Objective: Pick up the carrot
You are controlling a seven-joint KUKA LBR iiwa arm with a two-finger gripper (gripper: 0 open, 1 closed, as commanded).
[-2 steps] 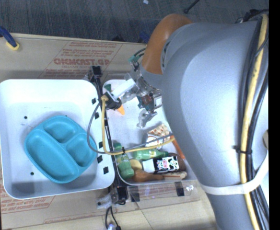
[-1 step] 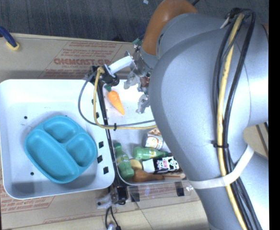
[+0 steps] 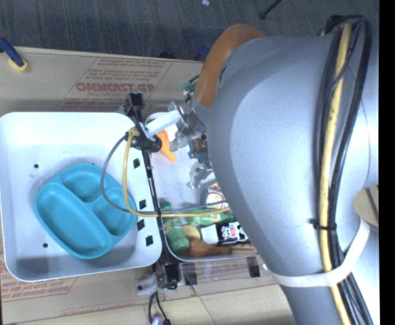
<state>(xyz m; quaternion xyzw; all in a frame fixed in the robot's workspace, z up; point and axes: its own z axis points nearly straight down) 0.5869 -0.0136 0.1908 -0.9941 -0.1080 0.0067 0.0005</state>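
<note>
The big grey robot arm [image 3: 285, 147] with its orange band [image 3: 221, 53] reaches in from the right and covers most of the right white bin [image 3: 184, 181]. Its gripper [image 3: 184, 137] sits low near the top of that bin, close to the wall between the two bins. I cannot tell if it is clenched or let go.

The small orange carrot [image 3: 165, 146] lies just to the left of the gripper, right by that wall. It is not clear if the gripper touches it.

A yellow cable [image 3: 116, 175] loops over the wall close to the carrot. A black strip [image 3: 147, 175] runs along the wall.

Lower in the right bin lie green toy food [image 3: 184, 225] and a brown piece [image 3: 204, 249], partly under the arm.

In the left white bin [image 3: 21, 181] lies a blue plastic tray with two sections [image 3: 82, 208], well apart from the carrot.
</note>
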